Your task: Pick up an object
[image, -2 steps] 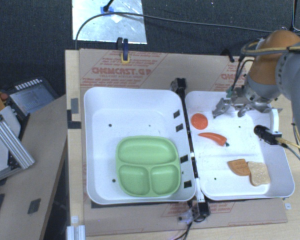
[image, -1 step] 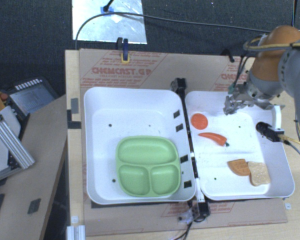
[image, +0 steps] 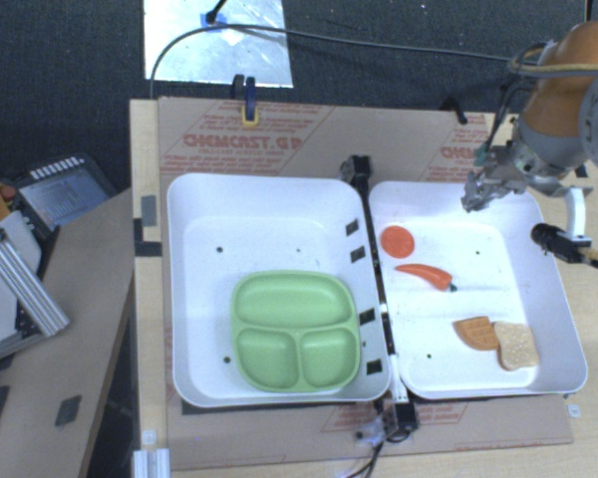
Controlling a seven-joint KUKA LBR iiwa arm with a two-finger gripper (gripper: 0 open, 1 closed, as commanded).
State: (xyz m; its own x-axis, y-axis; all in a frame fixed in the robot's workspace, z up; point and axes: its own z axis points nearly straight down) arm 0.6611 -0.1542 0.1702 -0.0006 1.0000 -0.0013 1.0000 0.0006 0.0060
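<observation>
grey arm (image: 568, 98) bent down from right; claw (image: 475, 199) above right bin (image: 548, 297) far rim, grip state unclear.

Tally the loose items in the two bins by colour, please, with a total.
Green: 1, divided plate, left bin
Red-orange: 2, round slice, pepper, right bin
Tan/brown: 2, bread pieces, right bin
Total: 5
</observation>
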